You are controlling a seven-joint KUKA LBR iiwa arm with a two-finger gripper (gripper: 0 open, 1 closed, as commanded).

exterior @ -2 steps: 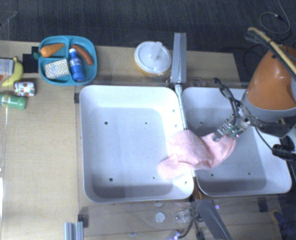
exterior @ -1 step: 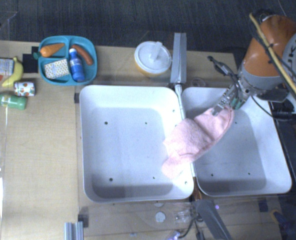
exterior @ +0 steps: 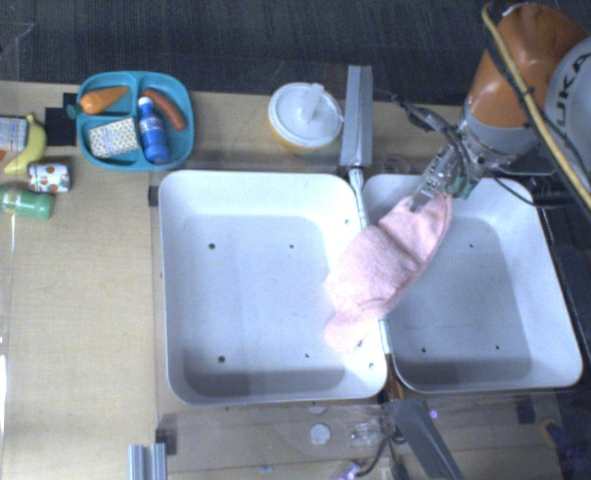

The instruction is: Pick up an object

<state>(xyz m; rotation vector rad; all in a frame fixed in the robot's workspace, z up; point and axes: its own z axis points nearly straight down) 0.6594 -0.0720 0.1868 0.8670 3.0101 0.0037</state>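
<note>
Two-finger gripper [exterior: 437, 190] pinching top corner of pink terry cloth [exterior: 383, 268], fingers closed on it; cloth draping across divider from right white bin [exterior: 535, 298] into left white bin [exterior: 245, 288].

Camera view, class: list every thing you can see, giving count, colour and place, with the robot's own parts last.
Bins: two, white, side by side at centre.
Cloth: one, pink, draped over the wall between the bins, top corner at the gripper.
Divided plate: one, blue, upper left, holding toy food.
Lidded cup: one, white and yellow, above the left bin.
Banana: one, yellow, far left.
Bottle: one, green, far left.
Arm: one, grey and orange, upper right.
Gripper: one, dark, above the right bin.
</note>
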